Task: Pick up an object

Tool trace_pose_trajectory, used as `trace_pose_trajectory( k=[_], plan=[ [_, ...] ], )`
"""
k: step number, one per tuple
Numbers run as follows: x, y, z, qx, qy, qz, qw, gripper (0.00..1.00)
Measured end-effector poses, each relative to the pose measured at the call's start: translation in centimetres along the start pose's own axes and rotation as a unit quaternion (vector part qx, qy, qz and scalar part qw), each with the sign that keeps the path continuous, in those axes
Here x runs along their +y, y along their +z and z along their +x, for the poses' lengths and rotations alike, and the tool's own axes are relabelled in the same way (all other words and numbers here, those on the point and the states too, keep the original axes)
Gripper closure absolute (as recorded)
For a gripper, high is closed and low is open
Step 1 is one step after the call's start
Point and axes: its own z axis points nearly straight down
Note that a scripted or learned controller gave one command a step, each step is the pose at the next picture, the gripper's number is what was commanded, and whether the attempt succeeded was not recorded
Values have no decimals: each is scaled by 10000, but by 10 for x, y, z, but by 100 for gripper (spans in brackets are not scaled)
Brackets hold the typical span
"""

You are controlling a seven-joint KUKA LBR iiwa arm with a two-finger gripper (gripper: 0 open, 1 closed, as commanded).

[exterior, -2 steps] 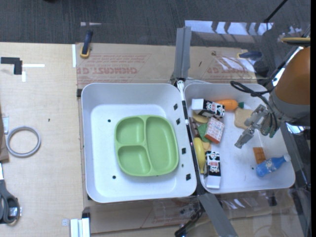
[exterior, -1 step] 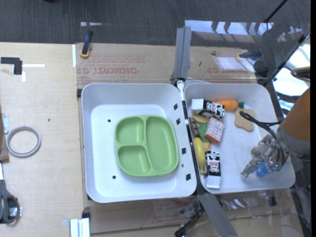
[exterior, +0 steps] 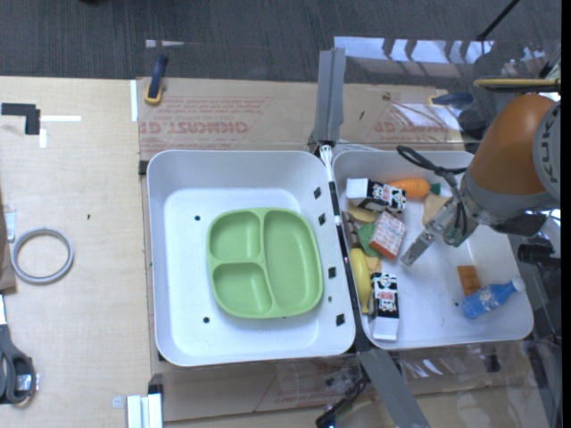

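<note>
Just beside the red-and-white packet [exterior: 388, 235], fingers [exterior: 416, 251] over bare bin floor, spread impossible to tell.

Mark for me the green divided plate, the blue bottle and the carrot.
green divided plate [exterior: 265, 263]: camera view, on the ridge where its three compartments meet.
blue bottle [exterior: 486, 300]: camera view, middle of its body, lying in the right bin.
carrot [exterior: 410, 187]: camera view, middle of its orange body.
</note>
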Motion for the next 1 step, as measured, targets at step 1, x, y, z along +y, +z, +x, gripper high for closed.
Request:
trace_pose_trajectory(
  k=[1],
  plan=[
    [67, 2, -26, 63, 674, 60, 9977, 0]
  ],
)
